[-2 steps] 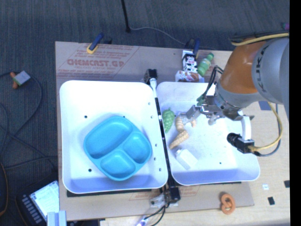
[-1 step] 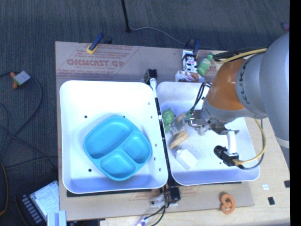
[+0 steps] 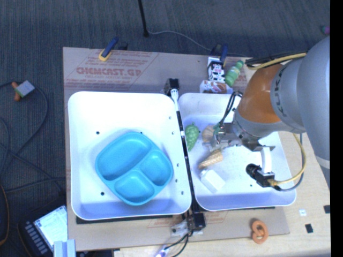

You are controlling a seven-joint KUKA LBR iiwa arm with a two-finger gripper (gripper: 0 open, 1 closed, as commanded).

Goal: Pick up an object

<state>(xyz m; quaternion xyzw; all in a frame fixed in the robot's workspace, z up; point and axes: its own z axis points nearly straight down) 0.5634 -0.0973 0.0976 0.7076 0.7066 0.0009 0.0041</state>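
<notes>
Right of centre, the gripper (image 3: 217, 138) hangs low in the right bin (image 3: 278, 199), just above a tan corn-like piece (image 3: 211, 158); nothing looks lifted yet.

Both bins (image 3: 128, 98) look like smooth, slightly glossy white plastic. The blue tray (image 3: 134, 167), well left of the gripper (image 3: 218, 138), is shiny plastic too. The table (image 3: 123, 68) looks like matt printed cardboard, and the floor (image 3: 53, 15) like rough grey carpet.
</notes>
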